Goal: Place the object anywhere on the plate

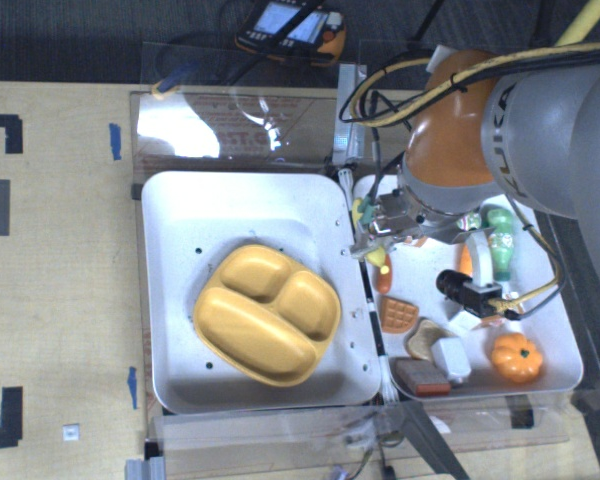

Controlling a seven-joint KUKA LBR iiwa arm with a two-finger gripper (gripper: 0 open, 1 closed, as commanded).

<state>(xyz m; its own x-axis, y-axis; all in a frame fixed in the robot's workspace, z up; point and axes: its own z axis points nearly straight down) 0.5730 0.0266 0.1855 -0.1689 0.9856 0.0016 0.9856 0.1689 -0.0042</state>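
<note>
Wooden bench (50, 298) under two white bins, yellow divided plate (268, 312) in the left bin (170, 208), gripper (380, 230) right of the plate over toy food, finger opening unclear, pumpkin (516, 357) farther right

Handheld control pendant (288, 30) on dark floor beyond bins (160, 268).

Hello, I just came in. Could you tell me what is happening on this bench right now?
A grey KUKA arm with an orange band reaches in from the right and hangs over the right bin, near its upper left corner. That bin holds small toy foods, among them a pumpkin and a waffle. The yellow divided plate sits in the left bin with nothing on it, so no object has been placed yet.
</note>
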